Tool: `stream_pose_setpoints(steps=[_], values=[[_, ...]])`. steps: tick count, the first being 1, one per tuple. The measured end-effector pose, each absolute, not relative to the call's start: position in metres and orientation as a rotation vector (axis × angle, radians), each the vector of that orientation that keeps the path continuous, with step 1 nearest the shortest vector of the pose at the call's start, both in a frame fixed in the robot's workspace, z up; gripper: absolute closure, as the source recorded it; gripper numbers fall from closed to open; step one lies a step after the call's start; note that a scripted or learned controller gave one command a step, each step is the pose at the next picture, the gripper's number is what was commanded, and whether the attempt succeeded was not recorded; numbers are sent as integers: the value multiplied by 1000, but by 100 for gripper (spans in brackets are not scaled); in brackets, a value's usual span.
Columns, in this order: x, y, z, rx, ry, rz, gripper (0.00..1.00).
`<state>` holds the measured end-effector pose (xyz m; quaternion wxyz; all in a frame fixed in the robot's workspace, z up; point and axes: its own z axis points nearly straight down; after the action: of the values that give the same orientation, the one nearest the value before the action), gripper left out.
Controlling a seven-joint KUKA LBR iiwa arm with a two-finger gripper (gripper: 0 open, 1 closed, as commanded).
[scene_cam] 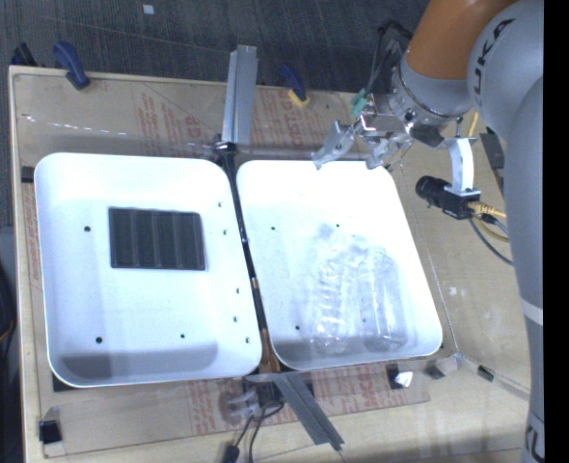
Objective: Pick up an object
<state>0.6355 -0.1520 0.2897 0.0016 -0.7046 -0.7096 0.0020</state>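
Observation:
A clear plastic bottle lies in the right bin, toward its near right part, hard to make out against the white floor. A dark grey ribbed rectangular block lies flat in the left bin. My gripper hangs above the far edge of the right bin, well away from the bottle. Its two fingers stand spread apart with nothing between them.
A metal divider bar runs up from between the two bins at the back. Blue clamps hold the board's far edge. A black cable fitting sits just right of the right bin. The grey arm occupies the right side.

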Motion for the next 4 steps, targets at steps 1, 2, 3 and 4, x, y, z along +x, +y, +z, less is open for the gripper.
stream_pose_setpoints(steps=[1,2,3,4], values=[[583,-210,249,-2455,-1953,7,0],[536,-188,309,-2583,-1788,2,0],[499,-199,264,-2708,-1586,5,0],[479,-198,280,-2592,-1765,4,0]])
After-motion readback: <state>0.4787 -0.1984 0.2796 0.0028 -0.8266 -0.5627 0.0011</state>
